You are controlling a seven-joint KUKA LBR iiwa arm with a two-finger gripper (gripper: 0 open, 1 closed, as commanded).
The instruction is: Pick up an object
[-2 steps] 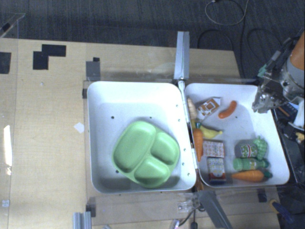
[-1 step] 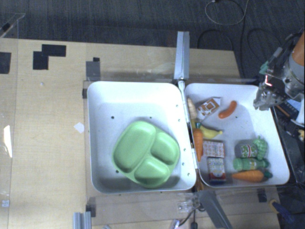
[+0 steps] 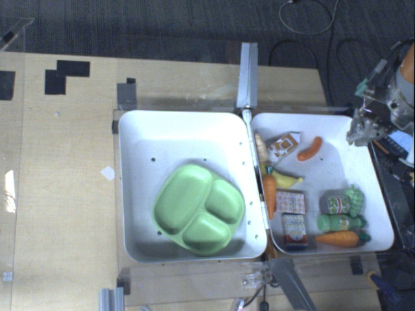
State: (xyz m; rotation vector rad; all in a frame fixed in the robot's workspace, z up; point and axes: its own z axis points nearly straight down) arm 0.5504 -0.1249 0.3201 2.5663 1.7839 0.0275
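So far nothing counts as picked up, judging by how things lie. The gripper (image 3: 360, 129) hangs at the far right corner of the right bin (image 3: 382, 203), over its rim, and I cannot tell its state from this slant; nothing is visibly carried under it. Every candidate object rests on the right bin's floor: a red sausage (image 3: 309, 149) toward the far side, nearest the gripper, just right of a small snack packet (image 3: 284, 144); a banana (image 3: 286, 179) near the middle; an orange carrot (image 3: 270, 197) lying along the left wall; two small boxes (image 3: 291, 203) stacked one nearer than the other; a green-labelled can (image 3: 336, 204) and a green bottle (image 3: 339, 223) toward the right; and a second carrot (image 3: 338, 239) at the near wall. The left bin (image 3: 133, 193) holds a green divided plate (image 3: 199, 208), tilted toward the near side. The whole task therefore appears still ahead: choosing an item, descending onto it, closing and lifting. The sausage lies apart from its neighbours, which probably makes it the cleanest target, while the cluster at the near right is crowded and could foul a grasp.
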